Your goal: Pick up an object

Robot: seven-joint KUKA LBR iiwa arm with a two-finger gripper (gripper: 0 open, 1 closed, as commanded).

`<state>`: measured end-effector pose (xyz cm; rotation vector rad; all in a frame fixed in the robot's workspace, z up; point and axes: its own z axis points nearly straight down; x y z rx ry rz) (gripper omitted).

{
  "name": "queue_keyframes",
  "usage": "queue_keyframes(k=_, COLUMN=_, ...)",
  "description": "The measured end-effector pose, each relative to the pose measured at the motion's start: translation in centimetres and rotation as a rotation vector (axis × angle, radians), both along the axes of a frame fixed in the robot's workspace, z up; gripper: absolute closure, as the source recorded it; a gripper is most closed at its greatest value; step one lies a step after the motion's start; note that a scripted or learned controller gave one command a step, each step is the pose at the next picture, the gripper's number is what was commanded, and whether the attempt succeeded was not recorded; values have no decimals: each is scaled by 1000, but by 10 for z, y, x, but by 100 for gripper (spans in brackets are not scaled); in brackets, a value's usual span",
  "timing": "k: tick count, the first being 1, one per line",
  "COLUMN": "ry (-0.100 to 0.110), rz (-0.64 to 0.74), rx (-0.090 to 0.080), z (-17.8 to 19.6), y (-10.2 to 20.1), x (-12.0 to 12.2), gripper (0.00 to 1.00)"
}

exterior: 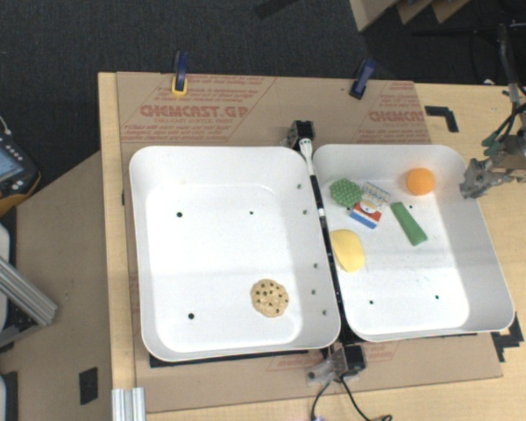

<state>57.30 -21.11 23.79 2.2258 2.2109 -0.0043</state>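
Nearest the camera we note a cookie (269, 297), round and tan with dark chips, lying flat near the front of the left bin (158, 235), well apart from everything else. We see both white bins side by side on a brown board (245, 103), held at the back edge by two clamps: one yellow and blue (181, 74), one blue (363, 77). We record five items in the right bin (473, 261). A yellow lemon-shaped piece (348, 250) sits close to the left wall. Behind it lies a green leafy piece (344, 190), with a small red, white and blue packet (366, 211) just beside it. A green stick (408, 223) lies at a slant near the middle, and an orange ball (420, 181) rests toward the back right corner, apart from the stick. We find the gripper (475, 181) at the right rim of the right bin, near the orange ball but not touching it. Nothing shows between its fingers; whether they stand wide or narrow we cannot tell.
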Motion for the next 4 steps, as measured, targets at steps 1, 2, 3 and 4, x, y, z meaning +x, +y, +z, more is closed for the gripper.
queue_keyframes(k=1, ry=2, rz=14, rx=8, z=-7, y=80, x=19, gripper=100)
queue_keyframes(k=2, ry=5, rz=0, rx=6, z=-33, y=-3, x=-4, gripper=100)
queue_keyframes(k=3, ry=-2, rz=11, rx=4, z=-37, y=40, x=26, gripper=100)
queue_keyframes(k=4, ry=1, rz=1, rx=3, z=0, y=-16, x=-27, gripper=100)
